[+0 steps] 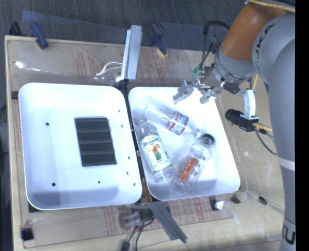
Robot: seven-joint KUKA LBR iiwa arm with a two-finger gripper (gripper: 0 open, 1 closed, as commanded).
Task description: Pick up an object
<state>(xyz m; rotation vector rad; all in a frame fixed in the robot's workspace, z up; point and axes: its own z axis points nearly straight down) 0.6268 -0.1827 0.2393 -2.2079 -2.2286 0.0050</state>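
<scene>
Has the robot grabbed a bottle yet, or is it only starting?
Only starting. Nothing looks done: the three clear bottles, like the green-label bottle, lie in the right bin. The gripper hangs open above that bin's top edge, holding nothing. Left to do: lower onto a bottle, close and lift.

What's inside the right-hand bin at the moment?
The right bin holds three clear plastic bottles: one with a green label, one with a red and blue label, one with an orange label. Where they overlap, the bin floor beneath is hidden.
</scene>
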